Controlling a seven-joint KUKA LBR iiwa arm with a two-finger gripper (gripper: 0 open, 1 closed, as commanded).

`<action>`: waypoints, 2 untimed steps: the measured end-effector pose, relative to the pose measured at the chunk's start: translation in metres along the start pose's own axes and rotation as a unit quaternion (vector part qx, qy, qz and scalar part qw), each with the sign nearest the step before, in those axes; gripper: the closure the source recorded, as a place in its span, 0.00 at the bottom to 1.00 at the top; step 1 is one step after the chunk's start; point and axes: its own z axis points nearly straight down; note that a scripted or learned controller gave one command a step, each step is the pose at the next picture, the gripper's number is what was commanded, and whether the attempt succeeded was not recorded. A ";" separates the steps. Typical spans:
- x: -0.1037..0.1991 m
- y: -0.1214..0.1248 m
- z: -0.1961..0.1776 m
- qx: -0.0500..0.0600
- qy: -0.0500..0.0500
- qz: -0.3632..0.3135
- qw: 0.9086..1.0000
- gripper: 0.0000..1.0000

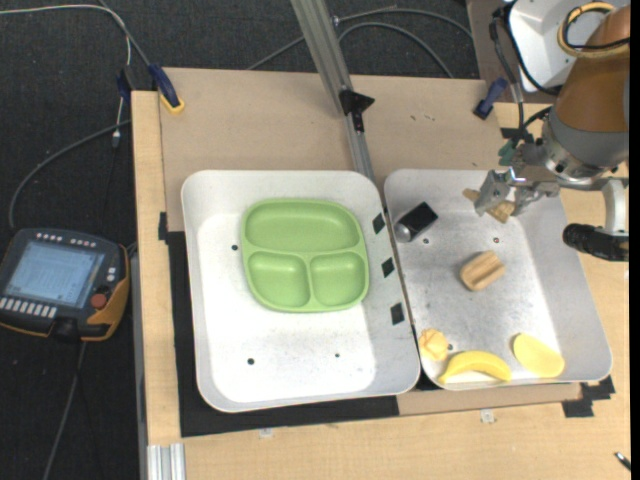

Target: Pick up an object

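Observation:
My gripper (497,202) hangs over the far part of the right bin (575,313), near its back edge. A small tan bit shows right at its tip; whether it is gripped cannot be made out. A tan cylinder-shaped block (481,270) lies in the middle of that bin, below and slightly left of the gripper. A small black object with a grey end (414,219) sits at the bin's far left. Along the near edge lie a banana (474,368), a yellow rounded piece (538,356) and a small pale yellow item (433,343).
The left bin (215,368) holds a green divided plate (304,254). A metal pole (330,58) slants up from between the bins. A teach pendant (60,283) lies off the bench at the left. The arm's wrist (590,118) is over the bench's right side.

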 end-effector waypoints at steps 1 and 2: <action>0.000 0.002 -0.055 -0.001 0.000 0.000 1.000 1.00; 0.048 0.008 -0.059 0.001 0.001 -0.002 1.000 1.00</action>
